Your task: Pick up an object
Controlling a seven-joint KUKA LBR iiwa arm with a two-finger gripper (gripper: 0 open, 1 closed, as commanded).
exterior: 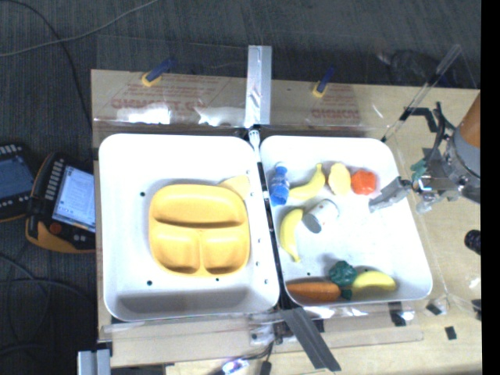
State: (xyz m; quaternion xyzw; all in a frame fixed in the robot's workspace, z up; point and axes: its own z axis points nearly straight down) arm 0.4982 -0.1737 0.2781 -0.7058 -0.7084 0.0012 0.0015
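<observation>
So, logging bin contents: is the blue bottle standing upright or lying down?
Lying down: the blue bottle rests lengthwise on the right bin floor, beside the divider.

Bright play food sat in two white bins.

The left bin (117, 209) was white and held a yellow tray (199, 229). The right bin (391, 241) was white too. In it were a blue bottle (277, 184), two yellow bananas (290, 231), a pale yellow piece (339, 179), an orange ball (363, 182), a grey and white cup (316, 216), an orange carrot (313, 291), a dark green lump (341, 273) and a yellow lemon (373, 283). The desk (195, 96) was light brown, with two blue and yellow clips (158, 72).
</observation>
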